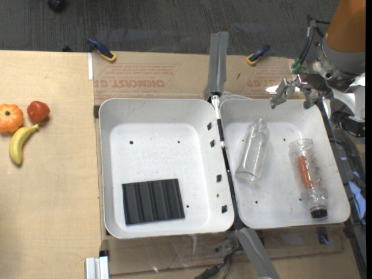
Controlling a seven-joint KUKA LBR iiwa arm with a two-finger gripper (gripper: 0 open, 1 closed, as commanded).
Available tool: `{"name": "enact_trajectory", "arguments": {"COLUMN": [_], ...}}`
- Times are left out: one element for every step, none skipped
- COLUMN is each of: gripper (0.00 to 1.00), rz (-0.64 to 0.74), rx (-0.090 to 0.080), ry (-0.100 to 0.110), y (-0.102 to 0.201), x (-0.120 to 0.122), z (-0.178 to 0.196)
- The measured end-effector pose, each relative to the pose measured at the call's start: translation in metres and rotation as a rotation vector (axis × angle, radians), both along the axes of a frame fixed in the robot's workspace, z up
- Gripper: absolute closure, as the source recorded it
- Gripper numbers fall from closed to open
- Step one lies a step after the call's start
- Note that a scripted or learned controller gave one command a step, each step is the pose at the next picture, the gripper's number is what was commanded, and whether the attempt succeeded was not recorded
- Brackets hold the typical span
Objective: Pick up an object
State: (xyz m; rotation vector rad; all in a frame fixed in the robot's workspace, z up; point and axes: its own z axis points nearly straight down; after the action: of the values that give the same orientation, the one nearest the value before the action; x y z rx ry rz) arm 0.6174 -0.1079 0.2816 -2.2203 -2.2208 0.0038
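Fingers (278, 99) spread apart, nothing between them, hanging over the back rim of the right bin (343, 211), near its upper edge. Behind them the gripper (297, 92), mounted under the grey wrist and orange band of the arm (347, 31) at the upper right. Below, inside the right bin, two clear bottles: an uncapped one (253, 151) lying tilted near the bin's left half, and a second bottle (308, 179) with an orange insert and dark cap, lying lengthwise toward the right wall. Bottles well apart, neither touched. In the left bin (110, 173), a dark ribbed tray (153, 200) flat at the front. On the tabletop (52, 214) far left, a small pumpkin (10, 118), tomato (38, 111) and banana (20, 144) clustered together.
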Motion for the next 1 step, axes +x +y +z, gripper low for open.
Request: {"name": "enact_trajectory", "arguments": {"gripper": [0.00], "rz": [-0.106], "rx": [0.000], "ry": [0.001], "y": [-0.0010], "x": [-0.0064], "z": [-0.0736]}}
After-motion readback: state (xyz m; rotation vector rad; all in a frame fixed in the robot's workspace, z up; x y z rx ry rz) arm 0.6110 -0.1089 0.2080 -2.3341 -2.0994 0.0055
